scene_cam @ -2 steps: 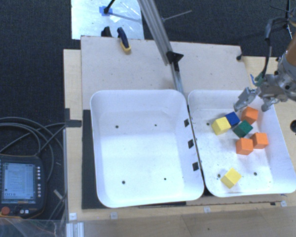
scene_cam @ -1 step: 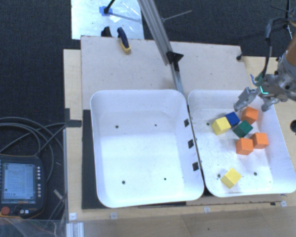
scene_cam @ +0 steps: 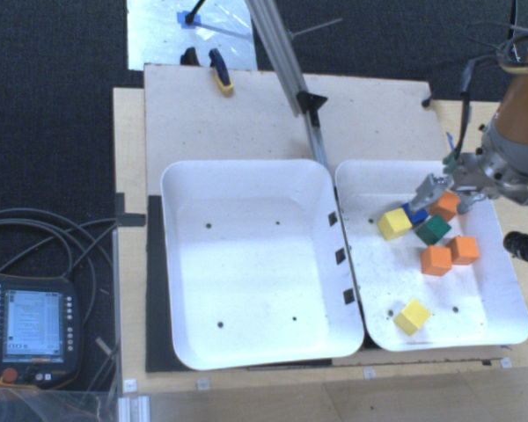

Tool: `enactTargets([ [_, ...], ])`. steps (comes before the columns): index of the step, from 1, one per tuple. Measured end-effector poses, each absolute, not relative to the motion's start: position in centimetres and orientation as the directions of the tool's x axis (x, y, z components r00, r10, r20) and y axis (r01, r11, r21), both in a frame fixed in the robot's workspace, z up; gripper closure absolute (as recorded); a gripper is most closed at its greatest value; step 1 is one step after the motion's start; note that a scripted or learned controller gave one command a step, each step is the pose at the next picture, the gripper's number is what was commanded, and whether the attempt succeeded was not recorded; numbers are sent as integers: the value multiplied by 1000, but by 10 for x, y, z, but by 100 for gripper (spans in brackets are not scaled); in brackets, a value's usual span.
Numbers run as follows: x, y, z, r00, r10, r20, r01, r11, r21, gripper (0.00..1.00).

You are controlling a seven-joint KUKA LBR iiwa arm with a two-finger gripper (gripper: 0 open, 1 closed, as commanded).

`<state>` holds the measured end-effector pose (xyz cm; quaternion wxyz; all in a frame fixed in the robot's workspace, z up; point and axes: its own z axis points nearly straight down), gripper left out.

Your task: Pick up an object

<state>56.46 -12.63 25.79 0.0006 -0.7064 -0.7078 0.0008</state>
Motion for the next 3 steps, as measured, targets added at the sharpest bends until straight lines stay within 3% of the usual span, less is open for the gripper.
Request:
enactTargets([
  [2, 561, -140, 167, -1, 1000, 1, 1000, 1, -3, 0],
  [3, 563, -140, 181, -4, 1000, -1, 1000, 4, 5, 100],
])
